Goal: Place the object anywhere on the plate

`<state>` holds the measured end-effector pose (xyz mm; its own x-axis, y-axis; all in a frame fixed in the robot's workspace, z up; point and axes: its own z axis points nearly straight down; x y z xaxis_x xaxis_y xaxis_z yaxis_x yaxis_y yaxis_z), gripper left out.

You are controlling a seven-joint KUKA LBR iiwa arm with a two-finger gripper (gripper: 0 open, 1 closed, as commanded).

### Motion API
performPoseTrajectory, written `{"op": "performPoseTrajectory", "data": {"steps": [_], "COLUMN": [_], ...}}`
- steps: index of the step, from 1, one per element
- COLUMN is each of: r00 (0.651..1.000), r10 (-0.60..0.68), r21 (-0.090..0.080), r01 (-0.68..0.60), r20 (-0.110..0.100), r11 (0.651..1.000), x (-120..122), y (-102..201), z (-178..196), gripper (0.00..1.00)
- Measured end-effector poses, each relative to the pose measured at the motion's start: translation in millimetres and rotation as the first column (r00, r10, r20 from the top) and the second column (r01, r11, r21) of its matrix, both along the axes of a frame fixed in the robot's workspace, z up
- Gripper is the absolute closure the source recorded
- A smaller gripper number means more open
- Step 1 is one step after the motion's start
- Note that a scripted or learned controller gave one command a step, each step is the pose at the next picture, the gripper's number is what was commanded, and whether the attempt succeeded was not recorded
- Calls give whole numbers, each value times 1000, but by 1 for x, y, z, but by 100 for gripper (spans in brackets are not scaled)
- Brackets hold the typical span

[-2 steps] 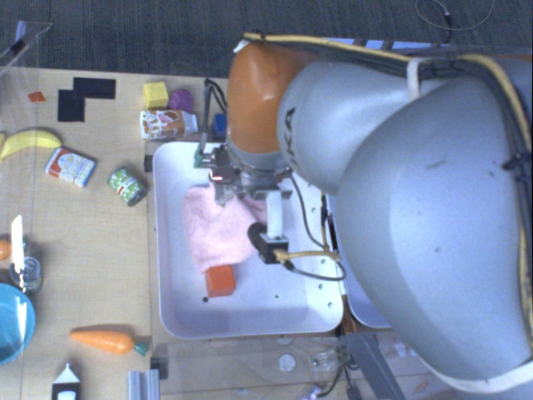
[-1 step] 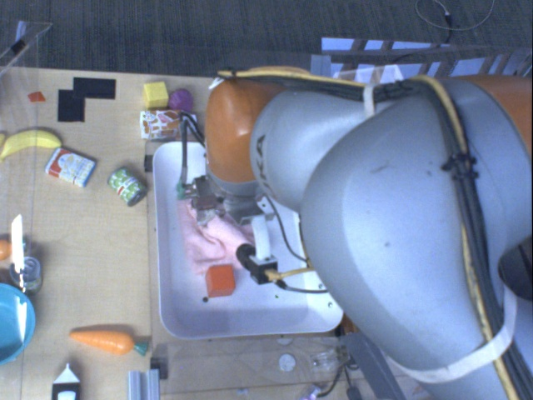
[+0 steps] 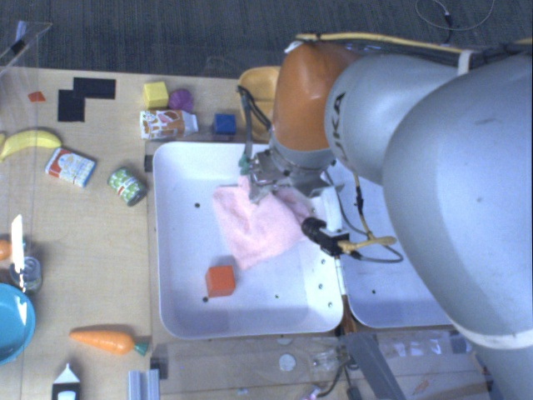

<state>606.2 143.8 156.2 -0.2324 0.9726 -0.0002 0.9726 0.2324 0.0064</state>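
Note:
In the left white bin (image 3: 179,223) a pink cloth (image 3: 254,227) lies crumpled near the middle. An orange-red cube (image 3: 221,281) sits nearer the bin's front. My gripper (image 3: 256,182) is low over the cloth's top right corner, at or very near the fabric, and mostly hidden under the wrist and its orange band (image 3: 304,98). Whether it holds the cloth is unclear. A blue plate (image 3: 15,323) rests on the bench at the far left edge, cut off by the frame.
Outside the bin on the wooden bench lie a banana (image 3: 29,142), a small carton (image 3: 70,167), a green can (image 3: 127,186), a carrot (image 3: 104,339), a yellow block (image 3: 155,95), a purple ball (image 3: 181,100) and a blue cube (image 3: 224,123). The arm's bulk covers the right bin (image 3: 391,302).

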Motion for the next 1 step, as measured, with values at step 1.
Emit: {"op": "performPoseTrajectory", "data": {"steps": [1], "r00": [999], "r10": [-50], "r21": [3], "r01": [50], "r20": [5], "r11": [999], "x": [-5], "y": [42], "z": [-59], "gripper": [100]}}
